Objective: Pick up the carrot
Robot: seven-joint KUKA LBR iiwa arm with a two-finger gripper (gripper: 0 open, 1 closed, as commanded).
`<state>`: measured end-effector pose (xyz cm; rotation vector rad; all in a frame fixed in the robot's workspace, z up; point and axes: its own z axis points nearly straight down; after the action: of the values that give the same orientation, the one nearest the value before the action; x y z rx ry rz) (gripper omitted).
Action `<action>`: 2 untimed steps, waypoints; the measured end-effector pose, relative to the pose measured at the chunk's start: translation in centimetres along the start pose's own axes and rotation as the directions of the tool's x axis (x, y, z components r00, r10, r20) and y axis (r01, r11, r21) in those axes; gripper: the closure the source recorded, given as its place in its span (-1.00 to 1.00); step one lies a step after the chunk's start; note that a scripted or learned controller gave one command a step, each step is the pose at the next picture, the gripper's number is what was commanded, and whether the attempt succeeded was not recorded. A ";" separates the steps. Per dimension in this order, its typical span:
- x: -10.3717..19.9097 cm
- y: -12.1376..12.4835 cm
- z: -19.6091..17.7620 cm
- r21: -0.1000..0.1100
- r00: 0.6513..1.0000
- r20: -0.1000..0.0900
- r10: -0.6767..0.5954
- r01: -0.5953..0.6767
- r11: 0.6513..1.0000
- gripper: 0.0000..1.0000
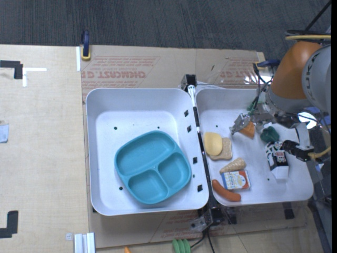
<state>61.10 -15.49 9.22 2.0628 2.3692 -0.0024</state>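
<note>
Carrot lies in the right bin, at the right of the frame, touching the gripper; its state I cannot tell. A shallow grip could let it slip.

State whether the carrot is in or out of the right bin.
In: the carrot lies inside the right bin, at the hand.
</note>
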 end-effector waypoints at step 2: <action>1.7 -1.2 0.0 0.002 0.979 0.000 0.202 -0.202 0.979 -1.00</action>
<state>59.71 -13.99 9.18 2.2935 2.1483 -0.0038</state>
